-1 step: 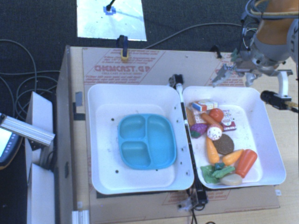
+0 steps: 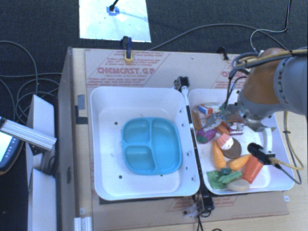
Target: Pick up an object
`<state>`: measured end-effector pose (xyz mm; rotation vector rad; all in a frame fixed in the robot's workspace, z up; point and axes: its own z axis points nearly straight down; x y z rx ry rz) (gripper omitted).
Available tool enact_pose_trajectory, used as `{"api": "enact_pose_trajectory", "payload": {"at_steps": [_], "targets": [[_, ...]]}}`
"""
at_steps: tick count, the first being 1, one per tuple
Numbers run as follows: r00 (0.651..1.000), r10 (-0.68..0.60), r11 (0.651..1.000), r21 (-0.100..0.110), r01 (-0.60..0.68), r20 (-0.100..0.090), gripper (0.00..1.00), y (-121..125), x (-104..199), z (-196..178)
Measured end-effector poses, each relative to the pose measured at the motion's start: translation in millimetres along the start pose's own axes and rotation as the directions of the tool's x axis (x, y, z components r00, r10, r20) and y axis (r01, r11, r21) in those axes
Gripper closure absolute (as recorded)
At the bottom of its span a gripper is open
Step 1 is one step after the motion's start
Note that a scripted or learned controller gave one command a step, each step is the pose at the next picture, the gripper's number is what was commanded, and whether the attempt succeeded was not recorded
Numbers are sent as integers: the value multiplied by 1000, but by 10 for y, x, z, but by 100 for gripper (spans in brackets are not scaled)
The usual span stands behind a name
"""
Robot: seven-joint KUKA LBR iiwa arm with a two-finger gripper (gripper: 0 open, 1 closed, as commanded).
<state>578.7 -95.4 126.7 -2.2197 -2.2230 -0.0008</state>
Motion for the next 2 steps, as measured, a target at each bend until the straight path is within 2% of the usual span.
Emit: {"api": "enact_pose_trajectory", "payload": {"at_steps": [1,2], "targets": [[1000,0,1000,-7,0,2,0,-300,-67,398],[1000,1,1000,-12,0,4,100,-280,-81,278]]}}
